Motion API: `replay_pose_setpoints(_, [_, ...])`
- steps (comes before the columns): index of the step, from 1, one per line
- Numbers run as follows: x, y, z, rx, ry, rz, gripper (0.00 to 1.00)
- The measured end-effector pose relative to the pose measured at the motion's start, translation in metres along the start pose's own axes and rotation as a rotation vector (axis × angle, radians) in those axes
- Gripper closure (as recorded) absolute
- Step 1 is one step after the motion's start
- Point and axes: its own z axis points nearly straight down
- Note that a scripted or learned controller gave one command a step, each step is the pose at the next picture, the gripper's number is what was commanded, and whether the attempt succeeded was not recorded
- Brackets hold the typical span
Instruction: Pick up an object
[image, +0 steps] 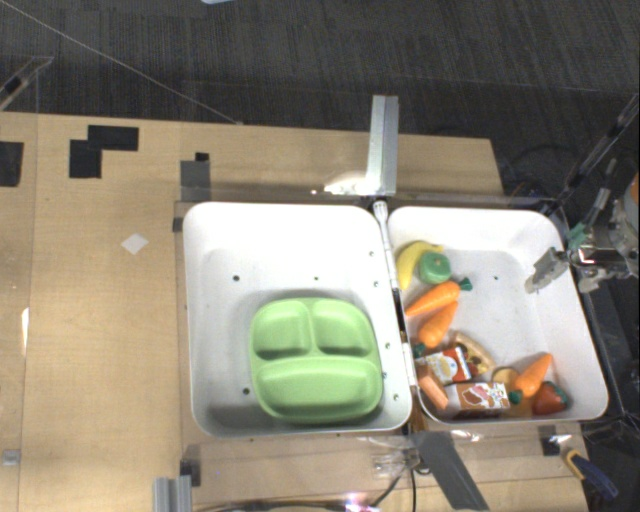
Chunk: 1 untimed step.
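The right bin (500, 300) holds several toy foods. A yellow banana (408, 260) with a green round piece (434, 267) on it lies at the bin's left wall. Two orange carrots (435, 298) (438, 325) lie just below it. Small food cartons (478, 397), a third carrot (533, 373) and a red strawberry (551, 399) crowd the near edge. My gripper (550, 268) hangs over the right bin's far right side, above bare white floor and apart from all the foods. Nothing is seen in its grasp.
The left bin (250, 245) carries a green divided plate (315, 356) toward its near side. A metal post (383, 140) rises behind the wall shared by the two bins. The arm and its cables (610, 240) stand at the right bin's right rim.
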Motion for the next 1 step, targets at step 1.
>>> replay_pose_setpoints(1, [0.0359,-0.0299,0.0457,0.0,0.0,-0.056,0.0])
